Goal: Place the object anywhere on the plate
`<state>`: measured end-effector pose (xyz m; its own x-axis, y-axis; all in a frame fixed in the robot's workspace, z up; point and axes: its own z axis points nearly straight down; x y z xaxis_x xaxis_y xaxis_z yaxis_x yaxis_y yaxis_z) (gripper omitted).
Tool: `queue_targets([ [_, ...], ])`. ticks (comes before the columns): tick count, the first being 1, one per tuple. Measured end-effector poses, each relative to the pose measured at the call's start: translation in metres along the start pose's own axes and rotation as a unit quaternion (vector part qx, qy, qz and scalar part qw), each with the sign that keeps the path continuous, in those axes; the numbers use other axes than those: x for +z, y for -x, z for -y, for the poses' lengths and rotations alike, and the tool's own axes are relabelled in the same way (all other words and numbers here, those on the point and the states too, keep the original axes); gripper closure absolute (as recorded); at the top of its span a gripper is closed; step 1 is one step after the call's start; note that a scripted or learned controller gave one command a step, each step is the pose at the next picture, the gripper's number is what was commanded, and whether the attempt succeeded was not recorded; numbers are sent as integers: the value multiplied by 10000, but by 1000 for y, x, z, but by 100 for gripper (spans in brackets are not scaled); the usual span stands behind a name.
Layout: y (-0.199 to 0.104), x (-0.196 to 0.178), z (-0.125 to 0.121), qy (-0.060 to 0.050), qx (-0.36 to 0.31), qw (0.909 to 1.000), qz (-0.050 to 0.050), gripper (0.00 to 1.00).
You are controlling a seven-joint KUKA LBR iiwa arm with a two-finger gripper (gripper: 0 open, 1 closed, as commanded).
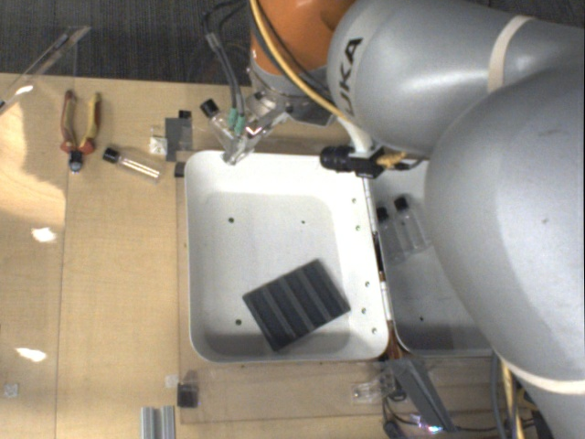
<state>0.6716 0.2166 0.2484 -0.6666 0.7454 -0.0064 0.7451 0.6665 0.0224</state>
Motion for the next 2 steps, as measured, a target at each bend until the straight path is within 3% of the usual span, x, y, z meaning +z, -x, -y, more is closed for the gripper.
queue_targets([
  [1,0,-11,-1,24,-7,10000,4,100],
  [2,-42,21,30,-104,2270,9738,-8,100],
])
